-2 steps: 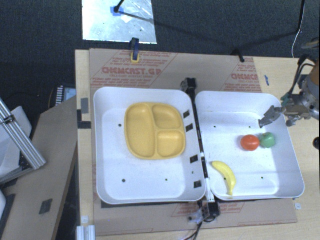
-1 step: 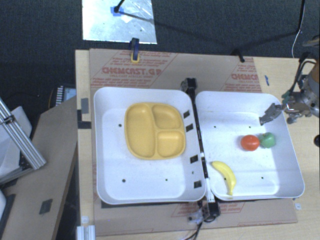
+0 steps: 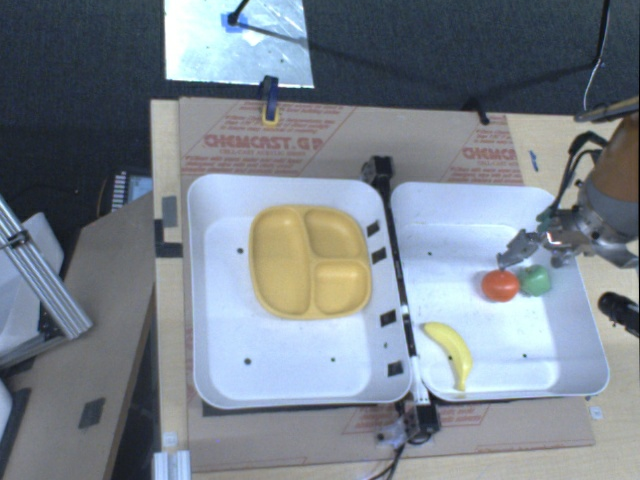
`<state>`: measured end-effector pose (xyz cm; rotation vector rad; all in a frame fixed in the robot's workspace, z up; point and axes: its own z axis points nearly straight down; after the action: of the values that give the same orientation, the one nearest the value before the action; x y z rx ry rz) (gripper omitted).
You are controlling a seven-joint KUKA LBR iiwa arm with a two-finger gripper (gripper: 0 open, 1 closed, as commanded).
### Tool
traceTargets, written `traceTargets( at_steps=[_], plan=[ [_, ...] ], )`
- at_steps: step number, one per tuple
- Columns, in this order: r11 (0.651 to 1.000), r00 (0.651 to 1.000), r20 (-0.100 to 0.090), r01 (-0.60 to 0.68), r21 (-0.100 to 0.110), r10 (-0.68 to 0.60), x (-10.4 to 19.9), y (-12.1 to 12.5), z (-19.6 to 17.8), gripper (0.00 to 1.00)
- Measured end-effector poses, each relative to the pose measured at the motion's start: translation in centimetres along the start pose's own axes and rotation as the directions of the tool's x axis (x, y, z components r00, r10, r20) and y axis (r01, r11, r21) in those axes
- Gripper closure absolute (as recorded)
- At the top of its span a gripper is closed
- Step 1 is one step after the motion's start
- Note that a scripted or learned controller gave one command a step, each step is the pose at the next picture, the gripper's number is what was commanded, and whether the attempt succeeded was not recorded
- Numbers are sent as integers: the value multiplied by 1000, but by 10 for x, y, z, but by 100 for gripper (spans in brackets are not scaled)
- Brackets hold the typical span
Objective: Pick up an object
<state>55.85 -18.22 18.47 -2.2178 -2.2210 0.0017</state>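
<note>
1. The grey robot arm (image 3: 612,183) with its orange band reaches in from the right edge of the camera view, its two-finger gripper (image 3: 537,247) hanging low over the right-hand shallow white bin (image 3: 575,368).

2. Whether the fingers are spread or pressed together cannot be told from this angle; nothing is seen between them.

3. Just below the gripper, on the floor of the right bin, sit a small round red-orange fruit (image 3: 500,286) and a small round green fruit (image 3: 537,281), side by side and touching or very nearly so, the red one to the left.

4. A yellow plastic banana (image 3: 452,351) lies near the front-left part of the same bin, close to the divide between the two bins and apart from the round fruits. Its long axis runs on a diagonal, from upper left to lower right, with the lower tip pointing toward the bin's front rim and the curve bowing toward the upper right.

5. The left-hand shallow white bin (image 3: 215,363) holds a yellow three-compartment plastic tray (image 3: 308,261), lying flat near its middle, one large section on the left and two smaller ones on the right.

6. Both bins rest side by side on a brown cardboard sheet (image 3: 300,138) printed with red lettering, spread across the bench (image 3: 130,298).
</note>
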Motion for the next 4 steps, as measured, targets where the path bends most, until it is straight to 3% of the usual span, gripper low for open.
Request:
traceTargets(
  at_steps=[1, 2, 3, 4],
  plan=[
    [1000, 1000, 0, 1, -5, -1, -3, 1, 59, 0],
    [1000, 1000, 1, 3, -19, -3, -2, 6, 68, 0],
    [1000, 1000, 3, 3, -18, -2, -3, 6, 59, 100],
    [1000, 1000, 4, 3, -11, -3, -3, 13, -4, 100]
  ],
)
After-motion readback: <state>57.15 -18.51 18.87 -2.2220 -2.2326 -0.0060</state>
